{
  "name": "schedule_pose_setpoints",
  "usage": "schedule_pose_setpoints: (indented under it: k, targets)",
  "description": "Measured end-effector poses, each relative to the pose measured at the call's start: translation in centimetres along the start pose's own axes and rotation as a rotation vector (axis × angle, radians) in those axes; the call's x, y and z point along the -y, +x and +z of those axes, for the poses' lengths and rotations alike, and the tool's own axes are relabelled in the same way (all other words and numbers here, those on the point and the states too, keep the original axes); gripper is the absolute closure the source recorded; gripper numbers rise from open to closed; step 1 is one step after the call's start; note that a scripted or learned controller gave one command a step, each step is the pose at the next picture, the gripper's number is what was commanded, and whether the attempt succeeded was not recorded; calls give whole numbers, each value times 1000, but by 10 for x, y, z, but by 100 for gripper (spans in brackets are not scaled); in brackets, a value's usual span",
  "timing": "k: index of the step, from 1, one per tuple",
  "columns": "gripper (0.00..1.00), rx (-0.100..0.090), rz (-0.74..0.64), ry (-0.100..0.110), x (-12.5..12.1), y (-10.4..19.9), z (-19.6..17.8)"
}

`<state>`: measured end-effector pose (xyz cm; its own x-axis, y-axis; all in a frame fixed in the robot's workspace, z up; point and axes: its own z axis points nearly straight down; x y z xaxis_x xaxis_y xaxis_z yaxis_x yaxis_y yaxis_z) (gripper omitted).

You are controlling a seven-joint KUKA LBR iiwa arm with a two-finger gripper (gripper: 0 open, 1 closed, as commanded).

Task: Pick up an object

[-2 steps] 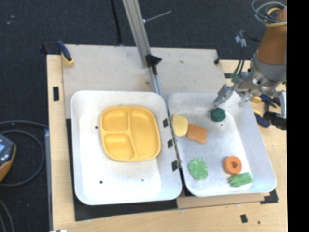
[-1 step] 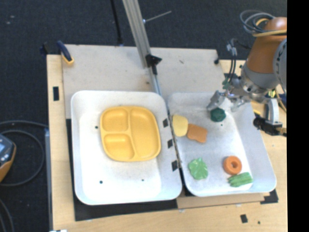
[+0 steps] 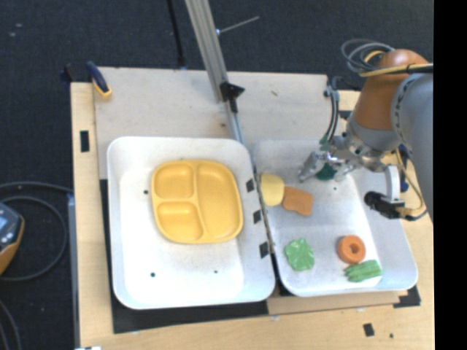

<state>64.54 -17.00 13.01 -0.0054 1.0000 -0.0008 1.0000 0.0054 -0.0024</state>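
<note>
A light wooden bench top (image 3: 157, 100) carries two shallow white bins, the left bin (image 3: 131, 268) and the right bin (image 3: 398, 265), set side by side. A slanted silver metal pole (image 3: 206, 35) rises behind them. Black cables (image 3: 33, 217) loop on the dark floor at the left.

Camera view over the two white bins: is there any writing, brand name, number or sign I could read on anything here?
None can be read.
Yellow plastic divided tray in the left white bin: plain, no lettering.
Orange ring, green pieces and the yellow-and-orange item in the right white bin: no marks.
Grey robot arm and its hand: any label too small to tell.
</note>
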Motion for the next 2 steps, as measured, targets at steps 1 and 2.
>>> schedule_pose_setpoints:
  k: [1,2]
  targets:
    - [100,3,-1,-8,-2,-1,-16]
    - [100,2,5,-9,4,-5,-77]
